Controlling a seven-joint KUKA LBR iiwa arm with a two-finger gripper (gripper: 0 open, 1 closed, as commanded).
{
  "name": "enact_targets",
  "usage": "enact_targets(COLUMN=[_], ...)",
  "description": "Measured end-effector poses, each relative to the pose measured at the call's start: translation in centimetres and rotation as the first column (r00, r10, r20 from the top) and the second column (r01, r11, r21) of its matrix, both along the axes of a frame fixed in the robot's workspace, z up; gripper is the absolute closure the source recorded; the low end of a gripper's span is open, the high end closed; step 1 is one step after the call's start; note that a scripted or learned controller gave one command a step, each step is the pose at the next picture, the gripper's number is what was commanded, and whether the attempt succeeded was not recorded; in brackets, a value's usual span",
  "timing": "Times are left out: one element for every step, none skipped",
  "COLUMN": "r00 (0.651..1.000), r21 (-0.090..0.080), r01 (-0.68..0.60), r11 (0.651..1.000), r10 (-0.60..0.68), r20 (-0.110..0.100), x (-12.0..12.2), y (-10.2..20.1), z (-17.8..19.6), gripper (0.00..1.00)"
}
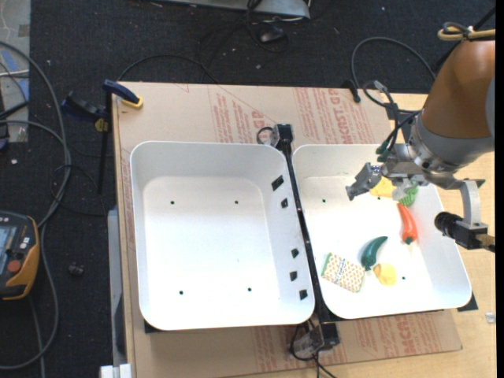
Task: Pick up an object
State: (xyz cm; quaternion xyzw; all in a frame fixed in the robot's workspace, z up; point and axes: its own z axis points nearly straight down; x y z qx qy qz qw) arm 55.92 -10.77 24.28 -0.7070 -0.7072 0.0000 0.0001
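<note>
My gripper (pixel 367 183) hangs over the back part of the right bin (pixel 331 164), reaching in from the right on the grey arm with its orange band. Just right of its tip lies a yellow object (pixel 383 187), partly hidden by the wrist. An orange carrot-like toy (pixel 408 222) with a green top lies below the wrist. Toward the front of the bin sit a teal curved object (pixel 373 250), a small yellow piece (pixel 386 274) and a patterned cloth-like square (pixel 343 272). Nothing shows between the fingers.
The left bin (pixel 157 164) stands beside the right one, split by a black divider rail (pixel 298 227) with clips. Both rest on a cardboard-topped bench (pixel 236 113). A blue-and-yellow clamp (pixel 122 93) grips the bench's back left corner. Cables lie on the dark floor around.
</note>
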Motion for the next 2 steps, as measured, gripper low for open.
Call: enact_targets(r00=[1.000,1.000], r21=[0.000,0.000], r01=[0.000,0.000], r11=[1.000,1.000], r10=[0.000,0.000], r20=[0.000,0.001], x=[-0.4,3.1], y=[-1.0,-1.7], z=[1.6,3.6], gripper=[0.00,0.00])
